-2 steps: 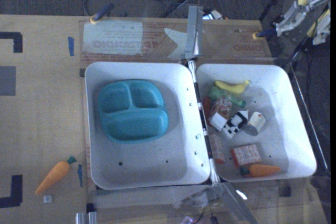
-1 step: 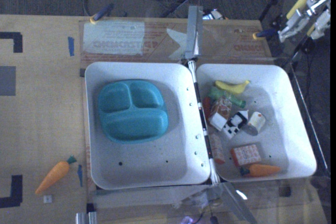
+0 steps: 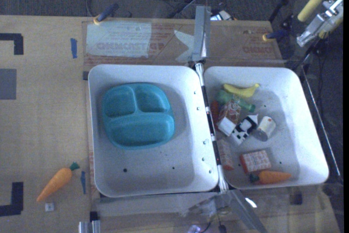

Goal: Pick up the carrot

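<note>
Starting from the left, there's a stray carrot (image 3: 54,184) lying on the bare bench just outside the left bin (image 3: 95,117), which holds a teal divided plate (image 3: 138,115). Over in the right bin (image 3: 305,117) a second carrot (image 3: 272,176) sits along the near wall, just beside a small red box (image 3: 255,160), with a banana (image 3: 241,89) at the far end. The gripper (image 3: 316,24) hangs up past the far right corner, well apart from both carrots, and I can't tell if the claw is open or closed, so I'd say we're at the approach step and next I need to swing it in over the bin carrot and drop down.
</note>
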Robot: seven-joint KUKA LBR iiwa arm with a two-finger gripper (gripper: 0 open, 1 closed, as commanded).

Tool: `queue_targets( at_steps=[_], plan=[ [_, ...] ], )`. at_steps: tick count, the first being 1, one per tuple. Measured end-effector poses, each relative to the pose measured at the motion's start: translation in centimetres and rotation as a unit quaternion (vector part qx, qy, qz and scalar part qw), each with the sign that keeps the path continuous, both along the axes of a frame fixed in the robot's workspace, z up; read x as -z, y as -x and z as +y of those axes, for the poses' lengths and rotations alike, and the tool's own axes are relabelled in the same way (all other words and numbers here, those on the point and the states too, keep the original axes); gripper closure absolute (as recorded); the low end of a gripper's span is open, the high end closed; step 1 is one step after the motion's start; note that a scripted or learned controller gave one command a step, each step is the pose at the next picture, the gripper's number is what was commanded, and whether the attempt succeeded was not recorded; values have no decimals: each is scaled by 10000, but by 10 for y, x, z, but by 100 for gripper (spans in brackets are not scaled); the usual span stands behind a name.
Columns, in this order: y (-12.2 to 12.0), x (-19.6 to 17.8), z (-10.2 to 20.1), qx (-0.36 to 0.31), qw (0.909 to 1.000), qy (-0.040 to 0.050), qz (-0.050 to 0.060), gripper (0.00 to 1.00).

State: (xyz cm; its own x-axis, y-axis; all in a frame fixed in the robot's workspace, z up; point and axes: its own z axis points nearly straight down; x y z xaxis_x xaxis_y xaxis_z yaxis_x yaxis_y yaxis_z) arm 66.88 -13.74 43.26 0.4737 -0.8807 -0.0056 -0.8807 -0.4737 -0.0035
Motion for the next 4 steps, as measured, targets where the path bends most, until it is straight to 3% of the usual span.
queue_targets(
  at_steps=[1,2,3,4],
  plan=[
    [9,0,2,-2120,9773,-1,1,0],
    [6,-7,5,-2139,9768,-30,-9,100],
    [6,-7,5,-2138,9769,-32,-7,0],
    [0,1,-20,-4208,9072,-9,-22,0]
  ],
)
